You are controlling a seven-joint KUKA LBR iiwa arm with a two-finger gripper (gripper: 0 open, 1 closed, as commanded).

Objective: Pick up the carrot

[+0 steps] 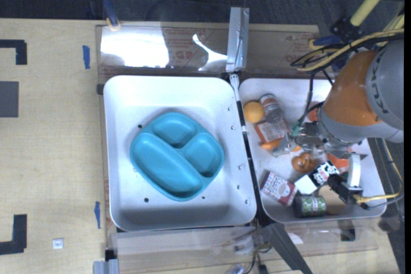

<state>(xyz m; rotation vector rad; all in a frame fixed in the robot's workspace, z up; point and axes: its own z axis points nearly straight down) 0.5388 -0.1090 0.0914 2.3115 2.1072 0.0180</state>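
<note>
Tool (302, 138) low among right bin (282, 88) clutter beside carrot (271, 145); grip state unclear.

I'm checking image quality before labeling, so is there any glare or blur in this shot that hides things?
Camera view: strong glare washes out the clear panel behind the left bin; the blue tray is sharp and evenly lit; the small items in the right bin are soft and crowded, partly shadowed by the arm.

Bins (122, 138) glossy white plastic; tray (176, 154) smooth blue plastic, slight sheen; surface (45, 157) matt pale wood; arm band (352, 96) glossy orange.
</note>
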